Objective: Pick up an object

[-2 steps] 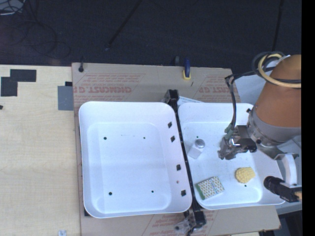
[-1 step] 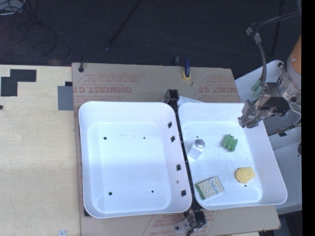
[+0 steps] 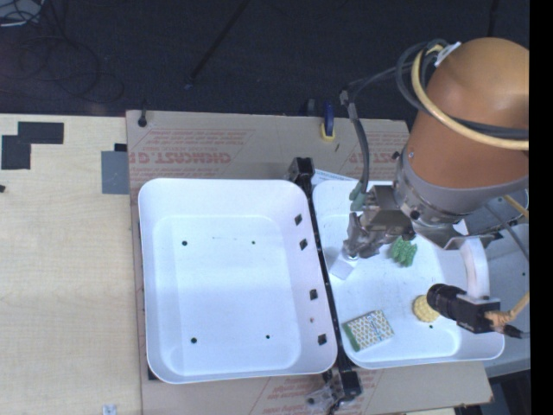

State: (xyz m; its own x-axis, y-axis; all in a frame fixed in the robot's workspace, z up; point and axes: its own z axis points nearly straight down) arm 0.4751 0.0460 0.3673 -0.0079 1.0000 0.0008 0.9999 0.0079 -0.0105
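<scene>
Green object (image 3: 403,252) just beside claw (image 3: 356,251).

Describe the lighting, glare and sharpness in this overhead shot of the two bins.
Camera view: bright light washes out the left bin floor to near pure white; the arm casts a soft shadow across the right bin; the background above the bench is dark; the gripper and green object look slightly soft.
</scene>
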